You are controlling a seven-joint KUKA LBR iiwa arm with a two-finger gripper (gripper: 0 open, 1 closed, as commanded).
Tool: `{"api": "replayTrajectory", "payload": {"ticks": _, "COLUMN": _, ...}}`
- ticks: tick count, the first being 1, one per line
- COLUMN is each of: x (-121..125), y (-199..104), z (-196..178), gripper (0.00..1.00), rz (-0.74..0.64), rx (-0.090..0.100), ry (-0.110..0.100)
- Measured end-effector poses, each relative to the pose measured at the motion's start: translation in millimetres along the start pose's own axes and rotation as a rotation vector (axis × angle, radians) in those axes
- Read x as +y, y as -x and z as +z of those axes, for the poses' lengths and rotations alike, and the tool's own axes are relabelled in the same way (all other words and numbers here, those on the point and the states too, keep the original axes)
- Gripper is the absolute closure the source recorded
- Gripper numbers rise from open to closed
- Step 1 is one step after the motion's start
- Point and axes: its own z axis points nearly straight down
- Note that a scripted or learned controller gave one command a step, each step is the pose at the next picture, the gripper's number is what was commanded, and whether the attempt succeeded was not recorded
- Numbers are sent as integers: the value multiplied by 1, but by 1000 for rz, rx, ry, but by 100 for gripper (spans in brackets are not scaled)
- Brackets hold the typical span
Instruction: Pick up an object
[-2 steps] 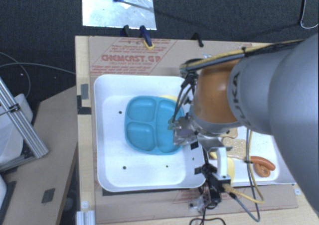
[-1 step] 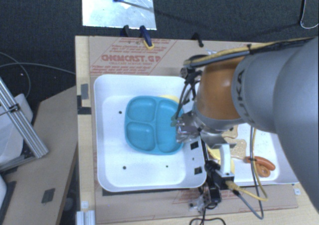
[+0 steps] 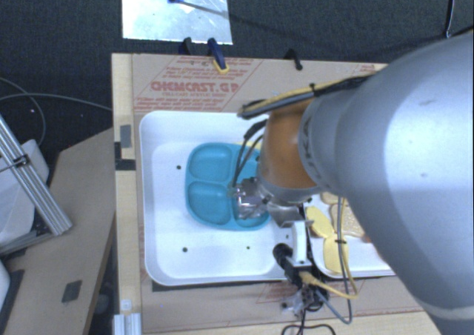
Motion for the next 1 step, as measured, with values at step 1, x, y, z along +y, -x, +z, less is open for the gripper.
{"api": "replayTrajectory", "payload": {"ticks": 1, "x": 32, "y": -41, "z": -101, "gripper": 100, "rz": -3, "rx": 5, "ry": 18}}
